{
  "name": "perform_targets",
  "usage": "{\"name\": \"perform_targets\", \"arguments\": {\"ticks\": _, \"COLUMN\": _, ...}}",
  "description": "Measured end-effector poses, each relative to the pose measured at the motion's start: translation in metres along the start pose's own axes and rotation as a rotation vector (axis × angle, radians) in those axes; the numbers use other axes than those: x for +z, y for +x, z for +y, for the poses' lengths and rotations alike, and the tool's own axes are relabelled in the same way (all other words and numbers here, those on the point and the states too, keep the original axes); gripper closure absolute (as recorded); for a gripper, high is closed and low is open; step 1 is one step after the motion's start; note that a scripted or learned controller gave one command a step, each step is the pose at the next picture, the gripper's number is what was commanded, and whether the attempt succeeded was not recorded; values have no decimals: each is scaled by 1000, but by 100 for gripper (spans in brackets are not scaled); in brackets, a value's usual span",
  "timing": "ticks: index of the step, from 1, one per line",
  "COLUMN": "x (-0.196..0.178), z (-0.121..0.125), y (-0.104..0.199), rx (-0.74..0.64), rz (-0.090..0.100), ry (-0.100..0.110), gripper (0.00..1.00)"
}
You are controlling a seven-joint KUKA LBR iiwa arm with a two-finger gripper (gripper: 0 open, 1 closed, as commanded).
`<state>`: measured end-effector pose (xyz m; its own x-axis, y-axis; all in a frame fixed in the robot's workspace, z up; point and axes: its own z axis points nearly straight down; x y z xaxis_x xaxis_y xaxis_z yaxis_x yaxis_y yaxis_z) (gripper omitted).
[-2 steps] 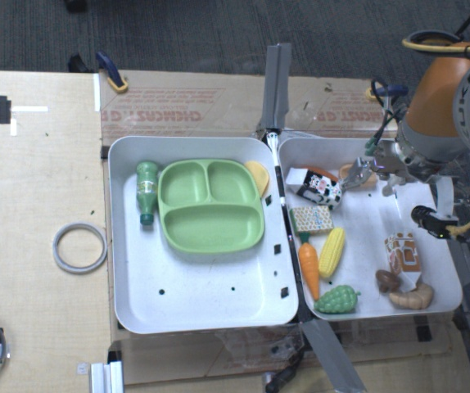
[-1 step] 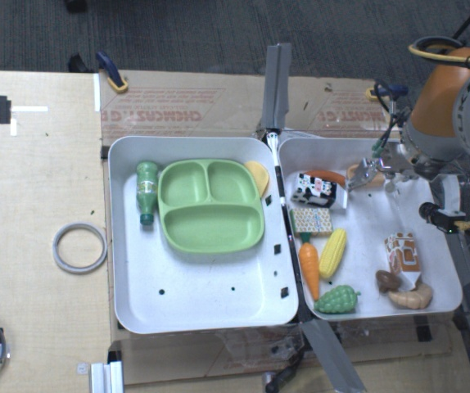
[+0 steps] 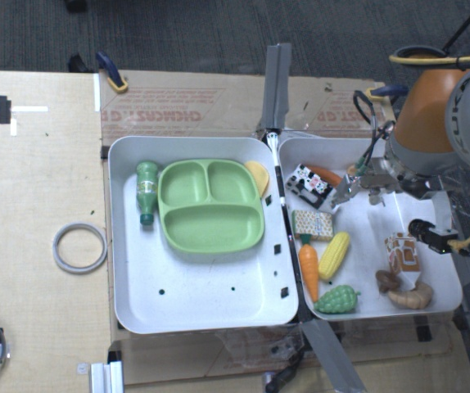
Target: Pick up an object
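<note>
End effector [image 3: 364, 178], grip state unclear, just right of black-and-white box [image 3: 309, 183] in right bin [image 3: 444, 289].

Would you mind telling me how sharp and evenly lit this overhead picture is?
Camera view: lighting is soft and even, with faint shadows under the green divided plate; the white bins look bright but not blown out; toy corn and carrot are fairly crisp; the arm near the right edge looks softer.

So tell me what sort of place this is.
Probably a robotics lab bench: a robot arm reaches over two white bins, one holding toy food like corn, with a tape roll lying alongside.
</note>
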<state>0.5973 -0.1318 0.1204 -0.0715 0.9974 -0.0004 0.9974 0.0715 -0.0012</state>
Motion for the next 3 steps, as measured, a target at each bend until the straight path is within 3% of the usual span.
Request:
{"name": "perform_targets", "arguments": {"ticks": 1, "x": 27, "z": -96, "y": 23, "rx": 38, "rz": 1, "ry": 2, "gripper": 0}}
{"name": "perform_targets", "arguments": {"ticks": 2, "x": 19, "z": -95, "y": 23, "rx": 41, "rz": 1, "ry": 2, "gripper": 100}}
{"name": "perform_targets", "arguments": {"ticks": 3, "x": 19, "z": -96, "y": 23, "rx": 41, "rz": 1, "ry": 2, "gripper": 0}}
